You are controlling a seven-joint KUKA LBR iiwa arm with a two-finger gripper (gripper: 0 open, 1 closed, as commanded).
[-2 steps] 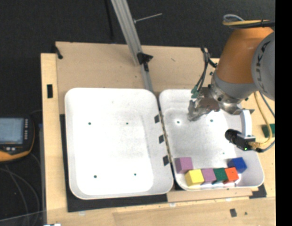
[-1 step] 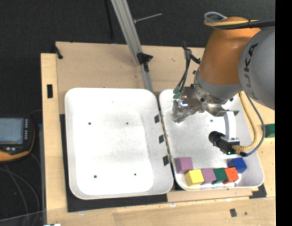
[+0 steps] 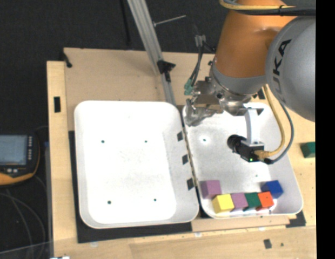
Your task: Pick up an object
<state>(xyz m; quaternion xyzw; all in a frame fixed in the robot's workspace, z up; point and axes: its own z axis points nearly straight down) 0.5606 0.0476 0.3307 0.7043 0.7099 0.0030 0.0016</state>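
Arm (image 3: pixel 254 47) over right bin (image 3: pixel 289 171), gripper (image 3: pixel 195 112) near its far left corner; can't tell gripper state. Blocks clustered along near edge: purple (image 3: pixel 211 188), yellow (image 3: pixel 222 203), blue (image 3: pixel 273 188), orange (image 3: pixel 265 199). Well apart from gripper. Step: pre-approach. Next: move toward near edge, centre over one block, descend.

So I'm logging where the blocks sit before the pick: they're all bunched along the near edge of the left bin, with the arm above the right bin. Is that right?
Not quite. The blocks are bunched along the near edge of the right bin, not the left bin. The camera view shows this. The arm is above the right bin, as you said.
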